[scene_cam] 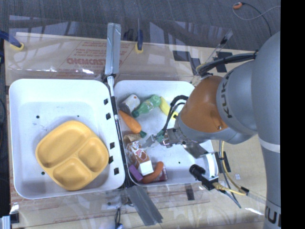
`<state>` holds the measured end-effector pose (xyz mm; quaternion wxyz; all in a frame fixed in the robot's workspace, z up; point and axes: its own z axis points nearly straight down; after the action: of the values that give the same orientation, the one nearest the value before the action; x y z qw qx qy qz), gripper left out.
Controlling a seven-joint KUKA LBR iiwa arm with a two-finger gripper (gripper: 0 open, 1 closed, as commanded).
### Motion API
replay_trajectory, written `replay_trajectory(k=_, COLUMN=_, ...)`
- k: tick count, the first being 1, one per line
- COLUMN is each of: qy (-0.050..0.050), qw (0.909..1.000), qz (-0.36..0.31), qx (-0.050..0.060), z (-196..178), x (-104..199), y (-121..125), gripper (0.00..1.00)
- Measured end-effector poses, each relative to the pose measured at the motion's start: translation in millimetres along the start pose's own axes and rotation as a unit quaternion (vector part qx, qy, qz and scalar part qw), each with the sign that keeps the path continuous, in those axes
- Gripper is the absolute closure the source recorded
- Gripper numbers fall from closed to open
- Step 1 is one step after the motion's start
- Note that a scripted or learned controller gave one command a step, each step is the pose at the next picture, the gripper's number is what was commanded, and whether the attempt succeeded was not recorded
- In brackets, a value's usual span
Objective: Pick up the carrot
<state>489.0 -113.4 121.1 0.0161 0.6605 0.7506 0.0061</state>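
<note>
Carrot [130,121]: orange, tapered, lying flat on the floor of the right bin [183,174], close by that bin's left wall, at about 10 o'clock from the gripper [153,139] and near but apart from it. Long axis running from 10 to 4 o'clock, thicker end toward 4 o'clock, so pointing roughly at the gripper. Gripper: small metallic tip low over the bin floor, reaching from the arm's orange band [205,109] toward 9 o'clock; nothing seen between the tips; whether spread or closed, cannot tell at this size. Neighbours of the carrot: white-capped small container [131,100] just beside its thin end at 12 o'clock; green bottle [147,105] near at 1 o'clock; yellow piece [165,106] beyond that, by the arm. Below the gripper, at 7 to 6 o'clock: printed packet [134,152], white block [146,167], red sausage-like item [153,173], crowded together along the lower left of the bin. Surface: smooth white plastic, bare patch between carrot and gripper. Room, judged: free on the carrot's right flank, tight on its left against the wall, so a grasp across the short axis likely the better fit. Left bin [28,99]: holds a yellow divided tray [71,154], well apart from the work. Both bins on the counter [71,56].
</note>
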Motion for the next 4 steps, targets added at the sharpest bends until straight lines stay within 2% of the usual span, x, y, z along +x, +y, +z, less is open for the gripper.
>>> replay_trajectory(k=1, qy=0.002, qw=0.9963, qz=0.086, qx=0.009, z=24, x=-3, y=-10, gripper=0.0)
replay_trajectory(k=2, qy=0.005, qw=0.9966, qz=0.082, qx=0.013, z=17, x=-1, y=-11, gripper=1.0)
replay_trajectory(k=3, qy=0.003, qw=0.9401, qz=0.34, qx=0.019, z=-89, x=-26, y=-5, gripper=1.0)
replay_trajectory(k=4, qy=0.005, qw=0.9776, qz=0.21, qx=0.019, z=-53, x=0, y=139, gripper=1.0)
